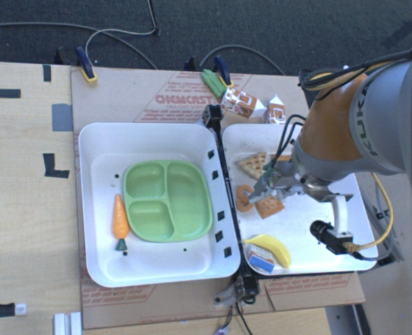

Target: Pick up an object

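— What kind of place is this? A kitchen?

— No, it looks like a robotics lab. A big grey industrial arm (359, 131) with an orange band reaches in from the right over a test bench.

— What else shows it?

— The two white bins (94, 187) sit on a cardboard sheet (171, 103) that is held to the wooden bench (24, 187) by clamps (86, 65) at the far edge. Black cables (150, 12) run loose over the dark carpet (262, 12) behind. There are black tape marks (52, 166) on the bench at the left.

— And the food?

— It is toy food: a plastic carrot (119, 216) beside a green divided plate (168, 201), a banana (272, 248) in the right bin. Things for testing, not for eating.
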